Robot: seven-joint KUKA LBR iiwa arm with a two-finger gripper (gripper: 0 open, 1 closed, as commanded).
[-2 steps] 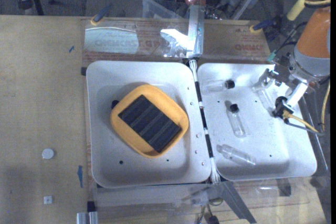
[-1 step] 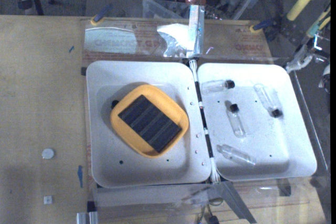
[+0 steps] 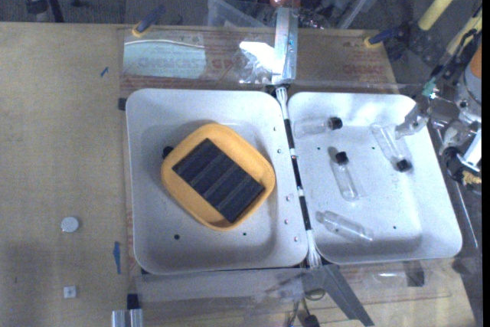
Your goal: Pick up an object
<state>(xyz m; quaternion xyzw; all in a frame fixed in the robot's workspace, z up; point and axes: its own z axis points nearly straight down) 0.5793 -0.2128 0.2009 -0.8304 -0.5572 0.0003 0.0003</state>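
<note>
The gripper [image 3: 413,121] hangs at the far right corner of the right bin [image 3: 440,237], and whether its fingers are parted or closed I cannot tell, since they blur into the grey metal of the wrist. Nothing shows between them.

Closest to the fingers, just inward and below, lies a clear vial [image 3: 390,147] with a dark cap; its long axis runs on a slant, cap end toward the bench's near edge and slightly right. This looks the natural target. Further left of the fingers a second vial [image 3: 344,172] lies nearly along the near-far line, its cap at the far end. A third vial [image 3: 315,124] sits well left of the fingers, lying across the bin with its cap on the right, and a fourth vial [image 3: 344,226] rests near the front, running left to right on a slight slant (its cap is hard to make out).

To do the step well, I would turn the wrist so the fingers close across the nearest vial's narrow width, not along its length, and come straight down over its middle; clear round glass will likely roll or slip if caught off-centre.

Far off in the left bin [image 3: 142,188] sits a yellow block with a dark ribbed top [image 3: 218,176].
</note>
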